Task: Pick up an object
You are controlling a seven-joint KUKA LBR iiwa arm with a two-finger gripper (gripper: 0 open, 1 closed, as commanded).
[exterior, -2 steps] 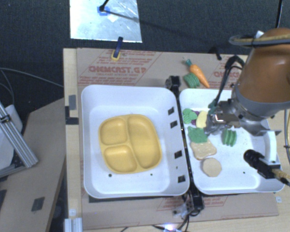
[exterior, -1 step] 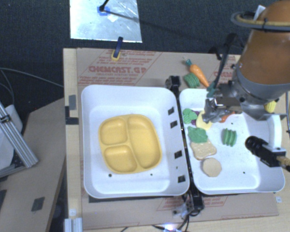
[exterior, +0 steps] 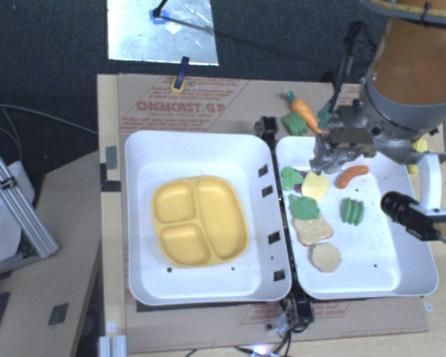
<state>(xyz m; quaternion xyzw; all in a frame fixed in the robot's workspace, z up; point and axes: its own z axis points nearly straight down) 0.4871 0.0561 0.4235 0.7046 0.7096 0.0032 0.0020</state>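
Camera view looks down on the tool, which hangs low over the upper left part of the right bin; its bulk hides the tips, so I cannot tell whether it is wide or narrow. Just below it lies a yellow piece, touching a small purple bit and near a green leaf. An orange sausage lies just to the right of the tool. Lower down come a second green leaf, a tan bread slice, a round biscuit and a ridged green piece. A carrot rests outside the bin, above its top edge. The left bin holds a yellow divided plate. Both bins sit on a printed cardboard sheet on the tan desk. Beyond is dark floor with a silvery sheet.
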